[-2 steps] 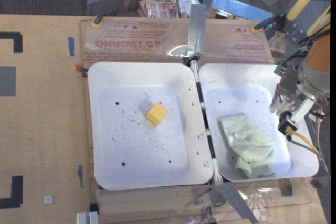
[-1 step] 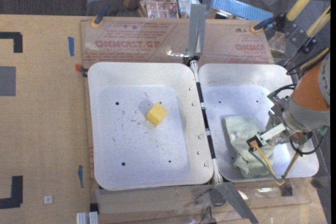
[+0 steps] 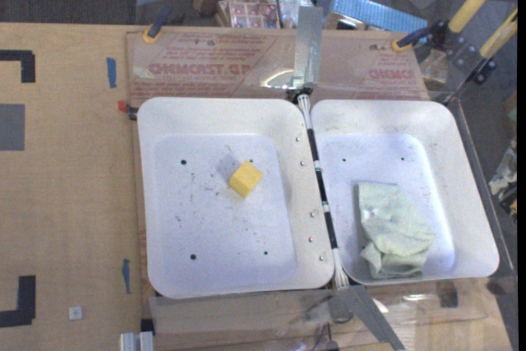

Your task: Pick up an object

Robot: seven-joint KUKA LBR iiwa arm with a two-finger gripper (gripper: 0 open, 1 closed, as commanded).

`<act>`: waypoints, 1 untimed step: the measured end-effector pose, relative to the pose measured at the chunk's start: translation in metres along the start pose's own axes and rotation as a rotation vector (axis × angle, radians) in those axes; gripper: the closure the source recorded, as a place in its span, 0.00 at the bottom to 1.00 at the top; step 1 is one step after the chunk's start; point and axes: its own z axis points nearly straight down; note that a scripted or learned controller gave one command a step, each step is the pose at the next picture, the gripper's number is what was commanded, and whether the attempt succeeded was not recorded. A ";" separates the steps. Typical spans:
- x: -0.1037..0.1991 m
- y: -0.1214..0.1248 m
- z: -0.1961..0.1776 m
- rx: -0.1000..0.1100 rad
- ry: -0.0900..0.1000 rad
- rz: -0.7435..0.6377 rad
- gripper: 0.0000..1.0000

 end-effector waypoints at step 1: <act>0.045 -0.037 0.116 0.006 -0.001 0.262 1.00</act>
